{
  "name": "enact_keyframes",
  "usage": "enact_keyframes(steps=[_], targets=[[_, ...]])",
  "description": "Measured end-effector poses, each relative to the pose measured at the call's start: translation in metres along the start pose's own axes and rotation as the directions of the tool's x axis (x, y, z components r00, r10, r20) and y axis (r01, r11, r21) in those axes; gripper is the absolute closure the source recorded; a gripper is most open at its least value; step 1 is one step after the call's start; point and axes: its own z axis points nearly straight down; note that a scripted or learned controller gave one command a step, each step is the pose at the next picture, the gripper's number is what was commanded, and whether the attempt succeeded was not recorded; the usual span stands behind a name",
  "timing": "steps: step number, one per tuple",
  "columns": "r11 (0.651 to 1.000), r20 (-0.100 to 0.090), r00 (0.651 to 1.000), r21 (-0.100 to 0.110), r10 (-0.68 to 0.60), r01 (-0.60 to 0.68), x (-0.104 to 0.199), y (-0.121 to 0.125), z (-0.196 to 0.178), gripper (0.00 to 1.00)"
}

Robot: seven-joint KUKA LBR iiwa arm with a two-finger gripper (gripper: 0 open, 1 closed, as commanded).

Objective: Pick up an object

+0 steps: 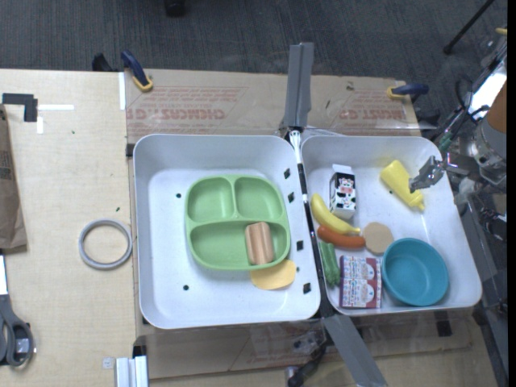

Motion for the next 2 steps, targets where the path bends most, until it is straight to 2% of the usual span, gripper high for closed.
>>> enact_keyframes(steps=[1, 2], targets=[[0.997, 0.000, 0.997, 0.001, 0.083, -0.083, -0.023, -0.047, -0.086, 0.00], [1.000, -0.001, 1.000, 0.003, 0.013, -0.013, -0.016, -0.046, 0.063, 0.00]])
